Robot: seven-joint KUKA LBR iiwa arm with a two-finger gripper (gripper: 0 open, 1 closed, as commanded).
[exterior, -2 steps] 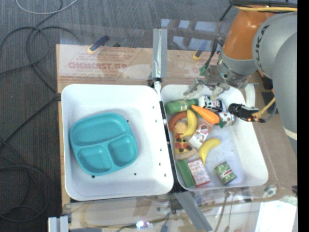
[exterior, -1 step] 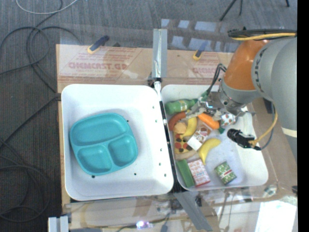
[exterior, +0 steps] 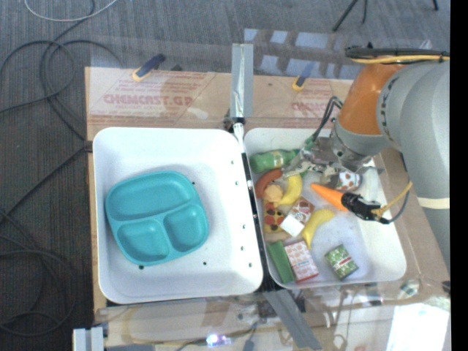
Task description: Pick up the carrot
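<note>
1. I see the grey arm [exterior: 417, 123] with its orange band filling the upper right of the frame.
2. The left bin [exterior: 168, 141] holds a teal divided tray [exterior: 156, 216].
3. The right bin [exterior: 380, 258] holds crowded toy food.
4. The gripper [exterior: 329, 163] sits low over that bin's upper middle; I cannot tell how it is set.
5. The carrot [exterior: 329, 194] lies just below the gripper, beside a banana [exterior: 317, 225].

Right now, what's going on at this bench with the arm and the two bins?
The arm's gripper is down in the right bin, among toy food, just above the carrot. Whether it grips the carrot cannot be told. A banana and small boxes lie nearby. The left bin holds a teal divided tray.
</note>
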